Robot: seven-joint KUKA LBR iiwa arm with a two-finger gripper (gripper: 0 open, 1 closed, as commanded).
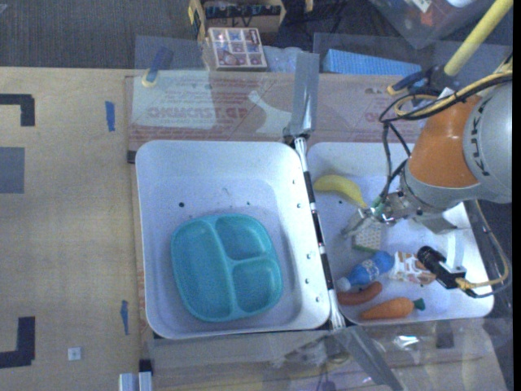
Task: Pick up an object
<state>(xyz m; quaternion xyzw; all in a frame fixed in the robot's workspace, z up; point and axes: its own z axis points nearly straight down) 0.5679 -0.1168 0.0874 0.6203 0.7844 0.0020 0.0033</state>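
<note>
The right bin (pixel 472 218) holds several small things. A yellow banana (pixel 342 190) lies near its back left. A speckled grey pad (pixel 369 237) rests in the middle, and my gripper (pixel 372 217) hangs right over its back edge, reaching in from the right. I cannot make out anything held. Towards the front lie a blue bottle (pixel 366 271), a reddish sausage (pixel 360 294) and an orange carrot (pixel 389 308). A white and orange packet (pixel 407 267) lies beside the bottle.
The left bin (pixel 163 177) holds a teal divided plate (pixel 226 265). The rim between the two bins (pixel 313 218) runs just left of the banana. Boxes and clutter stand beyond the bench at the back.
</note>
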